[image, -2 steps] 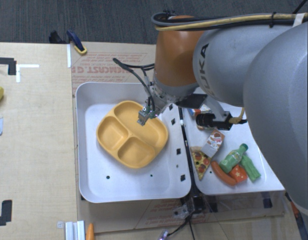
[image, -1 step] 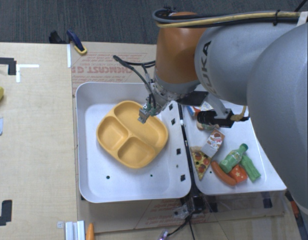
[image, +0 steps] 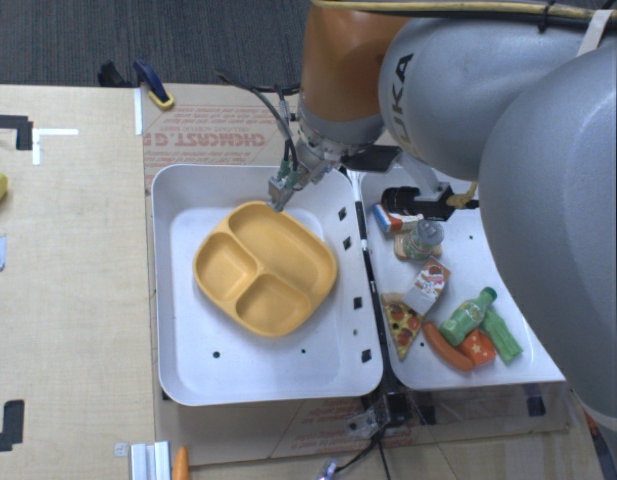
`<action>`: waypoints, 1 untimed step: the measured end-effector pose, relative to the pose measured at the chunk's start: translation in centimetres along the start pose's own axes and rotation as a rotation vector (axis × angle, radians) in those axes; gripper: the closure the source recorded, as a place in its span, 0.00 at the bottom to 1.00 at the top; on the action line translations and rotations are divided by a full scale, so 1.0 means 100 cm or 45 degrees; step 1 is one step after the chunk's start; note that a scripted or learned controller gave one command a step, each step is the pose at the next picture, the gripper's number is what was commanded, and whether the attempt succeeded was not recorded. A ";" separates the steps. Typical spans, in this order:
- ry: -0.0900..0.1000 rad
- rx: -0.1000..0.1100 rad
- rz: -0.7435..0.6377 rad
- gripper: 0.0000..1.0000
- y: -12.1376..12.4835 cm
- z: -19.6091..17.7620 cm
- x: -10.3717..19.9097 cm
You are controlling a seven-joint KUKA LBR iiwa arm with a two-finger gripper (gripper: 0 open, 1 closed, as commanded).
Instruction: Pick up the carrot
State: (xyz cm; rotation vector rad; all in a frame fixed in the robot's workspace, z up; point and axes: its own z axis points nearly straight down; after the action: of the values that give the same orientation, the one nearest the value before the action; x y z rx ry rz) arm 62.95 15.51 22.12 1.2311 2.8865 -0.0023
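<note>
The grey arm (image: 528, 158) is looming nearest the camera, filling the right side and covering part of the right bin (image: 533, 363), its orange band (image: 343, 48) sitting above the wrist. The left bin (image: 183, 368) is lying beside it on the pale worktop (image: 68, 298), holding a yellow three-part tray (image: 265, 268) that is resting near its middle.

The claw (image: 284, 186) is hanging over the far rim of the left bin, just past the tray's far edge — its tip is too small and dark to tell how far apart it is standing, and nothing is showing in its grip.

The carrot (image: 446, 348) is lying in the right bin near the front edge, well apart from the claw and across the divide between the bins. It is touching a red-orange item (image: 478, 347), with a green bottle (image: 466, 314) just beside it and a pizza slice (image: 400, 322) lying to its left — further back a small carton (image: 427, 286) is standing tilted.
</note>
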 end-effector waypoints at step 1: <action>0.000 0.001 0.244 1.00 -0.006 -0.210 -0.021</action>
State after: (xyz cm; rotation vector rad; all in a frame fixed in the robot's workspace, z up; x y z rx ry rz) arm 63.88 13.63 43.14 1.5013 2.7555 -0.0024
